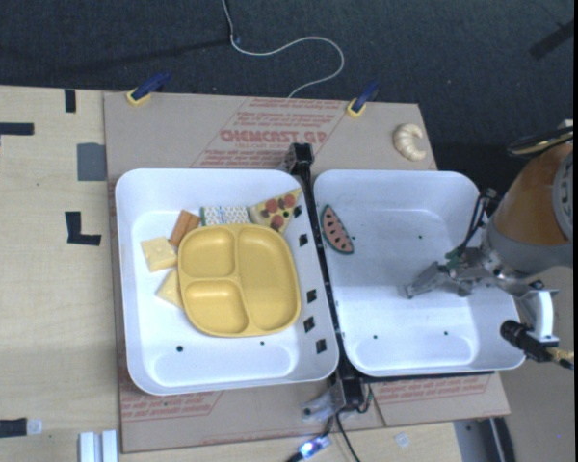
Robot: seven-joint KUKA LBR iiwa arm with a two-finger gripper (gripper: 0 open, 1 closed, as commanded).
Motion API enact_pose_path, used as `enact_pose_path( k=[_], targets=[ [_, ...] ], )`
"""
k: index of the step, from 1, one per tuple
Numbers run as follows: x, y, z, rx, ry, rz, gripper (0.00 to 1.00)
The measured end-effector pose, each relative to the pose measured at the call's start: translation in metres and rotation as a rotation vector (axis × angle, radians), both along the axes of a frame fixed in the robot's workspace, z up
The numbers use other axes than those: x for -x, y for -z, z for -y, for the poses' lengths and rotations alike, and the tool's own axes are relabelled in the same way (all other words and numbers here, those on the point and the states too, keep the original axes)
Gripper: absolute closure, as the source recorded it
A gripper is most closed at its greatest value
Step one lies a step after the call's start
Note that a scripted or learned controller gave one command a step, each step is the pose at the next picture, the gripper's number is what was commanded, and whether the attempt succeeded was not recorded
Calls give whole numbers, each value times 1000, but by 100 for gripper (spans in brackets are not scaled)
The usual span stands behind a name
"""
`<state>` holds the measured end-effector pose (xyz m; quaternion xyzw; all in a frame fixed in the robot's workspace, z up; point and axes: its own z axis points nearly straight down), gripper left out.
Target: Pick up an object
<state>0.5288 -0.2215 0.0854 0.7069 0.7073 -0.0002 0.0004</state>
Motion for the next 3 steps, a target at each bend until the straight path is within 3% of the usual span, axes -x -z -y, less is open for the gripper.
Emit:
enact_pose_path(
  k=[1,3],
  targets=[
    [-1,-10,0,2,-1,2,100],
    [5,-131,-3,1,-1,3,100]
  ],
)
